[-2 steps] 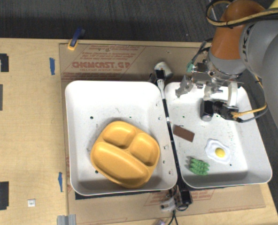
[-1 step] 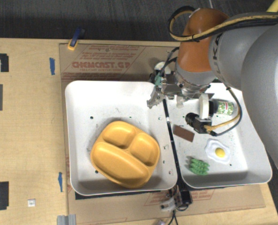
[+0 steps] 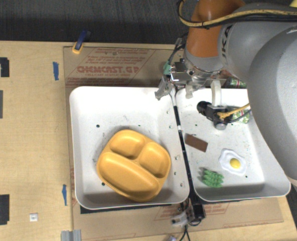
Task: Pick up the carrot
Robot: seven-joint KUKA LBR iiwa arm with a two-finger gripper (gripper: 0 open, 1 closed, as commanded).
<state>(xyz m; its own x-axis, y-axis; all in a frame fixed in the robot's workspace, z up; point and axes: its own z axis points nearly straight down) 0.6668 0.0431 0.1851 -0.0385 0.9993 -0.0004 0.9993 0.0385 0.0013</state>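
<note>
My gripper (image 3: 175, 91) hangs over the far end of the divider between the two bins. It is open: the fingertips (image 3: 161, 93) stand spread on either side of the divider with nothing between them. A small patch of orange and green (image 3: 243, 115) peeks out from under the arm in the right bin. I cannot tell whether that is the carrot, because the arm hides most of it.
A big yellow bread loaf (image 3: 133, 163) fills the near part of the left bin (image 3: 88, 109). In the right bin (image 3: 274, 187) lie a brown flat piece (image 3: 196, 143), a fried egg (image 3: 233, 162) and a green vegetable (image 3: 212, 178). The arm covers that bin's far right.
</note>
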